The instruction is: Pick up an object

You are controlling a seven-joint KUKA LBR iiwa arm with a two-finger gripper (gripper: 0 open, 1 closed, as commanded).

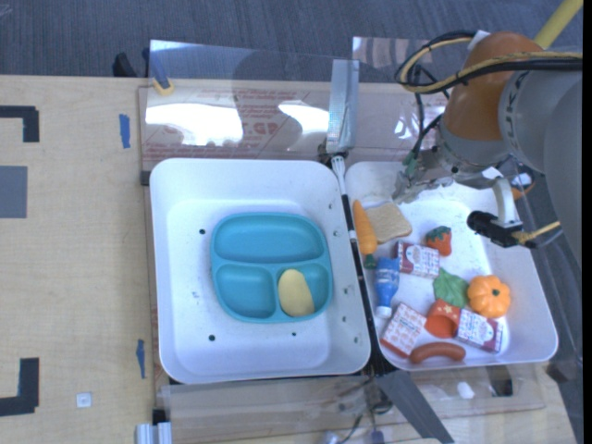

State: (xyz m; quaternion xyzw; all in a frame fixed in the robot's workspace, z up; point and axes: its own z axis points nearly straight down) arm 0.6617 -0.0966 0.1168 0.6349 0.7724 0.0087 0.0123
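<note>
The camera view looks down on two white bins that stand side by side on the bench. The left bin (176,248) holds a blue divided tray (268,265), and a yellow potato-like piece (296,292) lies in the tray's lower right compartment.

The right bin (541,317) holds many toy foods. A slice of bread (389,221) lies near the bin's upper left part, and an orange carrot (366,228) lies just beside it, along the wall between the two bins. Below the carrot is a small blue bottle (387,281). A red strawberry (439,240) sits to the right of the bread, and a small printed packet (419,260) lies between the bottle and the strawberry. Further down there is a green leafy piece (450,288), touching an orange pumpkin (489,296). A sausage (437,351) lies near the front wall, with more red and white packets (403,328) close to it.

The arm (518,109) reaches in from the right, over the far part of the right bin. The gripper (418,178) hangs just above and beside the upper edge of the bread — it is small and dark against the bin, so it cannot be told how it stands. Nothing is seen held in it; all the toys lie in the bin.
</note>
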